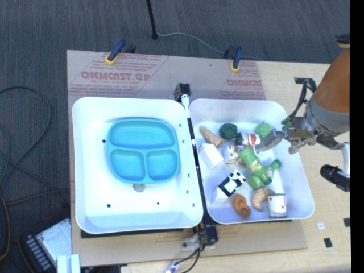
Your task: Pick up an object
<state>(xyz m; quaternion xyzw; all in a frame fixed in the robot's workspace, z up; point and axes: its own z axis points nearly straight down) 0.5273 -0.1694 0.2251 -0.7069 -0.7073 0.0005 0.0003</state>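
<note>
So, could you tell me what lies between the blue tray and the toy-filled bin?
In the camera view, only bare white bin floor and the bins' adjoining rims separate the blue tray from the toys.

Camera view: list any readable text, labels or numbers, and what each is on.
"CIGMCAST.GP", roughly, in red print that looks mirrored or blurred, on the brown cardboard sheet behind the left white bin.
A second red print on the same cardboard behind the right white bin: partly cut off, too blurred to read.
Red-and-white labels on the small can and small carton: too small to read.
Nothing else is legible.
</note>
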